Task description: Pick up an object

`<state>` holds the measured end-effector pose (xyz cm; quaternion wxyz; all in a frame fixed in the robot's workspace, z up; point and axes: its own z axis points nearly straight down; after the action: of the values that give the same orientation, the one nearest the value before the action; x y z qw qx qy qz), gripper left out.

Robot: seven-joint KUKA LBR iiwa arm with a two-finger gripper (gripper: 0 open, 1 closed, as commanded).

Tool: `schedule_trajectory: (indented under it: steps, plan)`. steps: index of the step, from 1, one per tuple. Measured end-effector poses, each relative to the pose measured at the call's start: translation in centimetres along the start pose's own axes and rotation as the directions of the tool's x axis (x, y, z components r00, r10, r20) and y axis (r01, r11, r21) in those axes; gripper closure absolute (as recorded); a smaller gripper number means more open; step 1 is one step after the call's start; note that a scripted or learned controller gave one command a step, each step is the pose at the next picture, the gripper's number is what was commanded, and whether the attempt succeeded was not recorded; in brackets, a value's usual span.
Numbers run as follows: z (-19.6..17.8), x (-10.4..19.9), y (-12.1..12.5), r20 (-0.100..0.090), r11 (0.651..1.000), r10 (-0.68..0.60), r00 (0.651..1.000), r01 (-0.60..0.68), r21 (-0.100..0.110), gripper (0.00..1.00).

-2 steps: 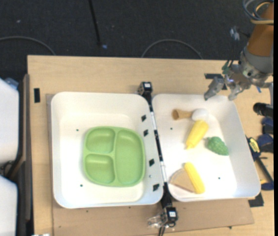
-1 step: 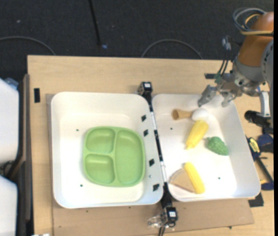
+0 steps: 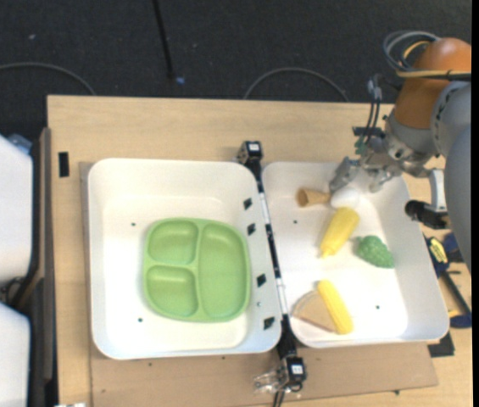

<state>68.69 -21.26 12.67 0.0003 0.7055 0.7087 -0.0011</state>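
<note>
My gripper [image 3: 360, 181] hangs over the far side of the right bin [image 3: 396, 316], its fingers spread apart and nothing between them. Just below and in front of it lies a toy ice-cream cone [image 3: 314, 197], brown with a white scoop pointing toward the gripper. Closer to the front are a yellow bottle [image 3: 338, 231], a green broccoli piece [image 3: 375, 251], and a yellow corn cob [image 3: 334, 305] resting against a tan wedge [image 3: 307, 313].
The left bin [image 3: 116, 193] holds a green divided plate [image 3: 197, 268]. A black clip-studded divider [image 3: 266, 244] runs between the two bins. The grey arm with its orange band [image 3: 434, 62] comes in at the upper right. Cables and tools lie along the right bench edge [image 3: 442, 253].
</note>
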Motion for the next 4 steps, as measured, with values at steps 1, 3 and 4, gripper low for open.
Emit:
schedule_trajectory:
  steps: [1, 3, 4]
  plan:
    - [-1.5, -0.2, 0.1, 0.005, 1.0, -0.002, 1.0, 0.002, -0.007, 1.0]
    - [-9.7, -0.5, -0.2, 0.0, 1.0, 0.001, 1.0, -0.001, -0.007, 1.0]
    - [-10.1, 3.9, -0.6, -0.001, 1.0, 0.0, 1.0, 0.0, -0.003, 1.0]
